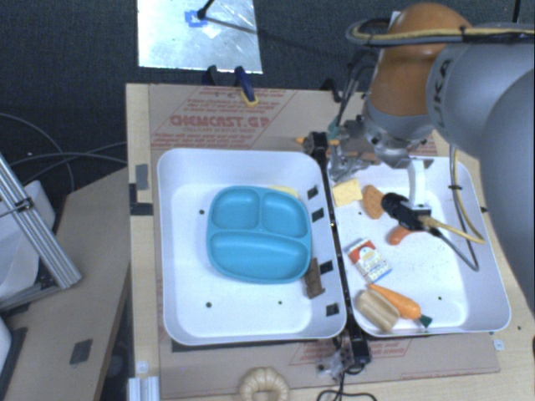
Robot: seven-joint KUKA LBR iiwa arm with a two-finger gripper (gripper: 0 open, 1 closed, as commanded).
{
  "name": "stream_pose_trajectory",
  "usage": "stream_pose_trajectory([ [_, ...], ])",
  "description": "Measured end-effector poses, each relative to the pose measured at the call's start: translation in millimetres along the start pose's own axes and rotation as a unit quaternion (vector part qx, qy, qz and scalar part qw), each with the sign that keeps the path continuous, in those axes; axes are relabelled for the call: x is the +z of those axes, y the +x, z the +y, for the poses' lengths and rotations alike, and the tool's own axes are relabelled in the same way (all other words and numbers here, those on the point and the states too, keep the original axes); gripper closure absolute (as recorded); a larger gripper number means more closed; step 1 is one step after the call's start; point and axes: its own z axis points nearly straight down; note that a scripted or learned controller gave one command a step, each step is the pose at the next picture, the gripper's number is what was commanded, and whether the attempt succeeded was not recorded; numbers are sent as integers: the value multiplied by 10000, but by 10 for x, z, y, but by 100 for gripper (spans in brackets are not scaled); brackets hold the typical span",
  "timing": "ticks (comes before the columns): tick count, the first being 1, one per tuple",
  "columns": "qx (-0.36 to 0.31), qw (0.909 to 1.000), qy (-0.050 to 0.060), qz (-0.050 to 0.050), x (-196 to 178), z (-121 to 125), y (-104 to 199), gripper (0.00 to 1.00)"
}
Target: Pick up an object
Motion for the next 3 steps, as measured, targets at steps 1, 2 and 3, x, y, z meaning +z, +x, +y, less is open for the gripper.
stream_pose_trajectory([
  [1,33,10000,11,-10,130,-87,-101,100],
  [2,9,10000,2,-1,-56,-117,-16,100],
  [3,8,10000,3,-1,-54,-24,-47,100],
])
